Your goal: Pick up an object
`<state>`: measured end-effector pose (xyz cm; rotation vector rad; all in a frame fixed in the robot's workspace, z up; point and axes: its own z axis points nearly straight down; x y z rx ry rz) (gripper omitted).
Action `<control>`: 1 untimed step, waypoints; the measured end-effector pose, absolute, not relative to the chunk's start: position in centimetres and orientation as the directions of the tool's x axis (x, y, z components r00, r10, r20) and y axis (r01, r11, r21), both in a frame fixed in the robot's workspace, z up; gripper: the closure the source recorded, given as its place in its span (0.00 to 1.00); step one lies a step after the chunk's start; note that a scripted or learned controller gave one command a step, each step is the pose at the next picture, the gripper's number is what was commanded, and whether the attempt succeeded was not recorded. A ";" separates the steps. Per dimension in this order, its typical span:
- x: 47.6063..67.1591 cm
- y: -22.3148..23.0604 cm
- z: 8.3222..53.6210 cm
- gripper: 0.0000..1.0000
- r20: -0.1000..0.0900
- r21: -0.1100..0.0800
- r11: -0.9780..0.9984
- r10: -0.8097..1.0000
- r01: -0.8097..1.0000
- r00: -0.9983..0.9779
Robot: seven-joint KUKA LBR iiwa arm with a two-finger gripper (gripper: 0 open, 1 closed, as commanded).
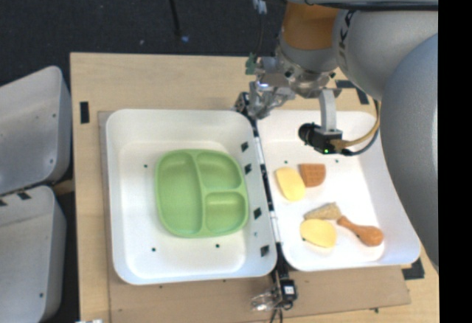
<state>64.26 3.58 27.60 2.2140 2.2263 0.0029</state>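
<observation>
— Tool (259, 102) first: where does it sit?
— Up at the far end of the divide between the two white bins, under the orange band (324, 1) of the grey arm (398, 41). It is a small dark metal cluster there, seen from above.
— Open or closed?
— I cannot tell; the parts blur together at that angle, and nothing shows gripped in it.
— What lies nearest?
— A black fitting with a cable (322, 137) hangs over the far part of the right bin (398, 237). Past that, toward the camera, the food pieces lie on the bin's floor, apart from the tool.
— Count them.
— Five, I make it. A pale yellow block (290, 183) touching a brown wedge (313, 174); nearer the camera a yellow rounded piece (318, 233), a small tan scrap (324, 210) just above it, and an orange-brown drumstick shape (360, 231) beside them.
— And the other side?
— The left bin (125, 240) holds one green divided plate (200, 192) with three compartments, lying flat near the middle.
— The surface beneath?
— Both bins rest side by side on a light wood worktop (162, 67). Beyond it the floor is dark, and two grey-white panels (29, 137) stand at the left edge.
</observation>
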 end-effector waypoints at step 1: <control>65.5 8.1 27.4 1.00 0.000 0.003 0.005 1.000 1.000 -0.005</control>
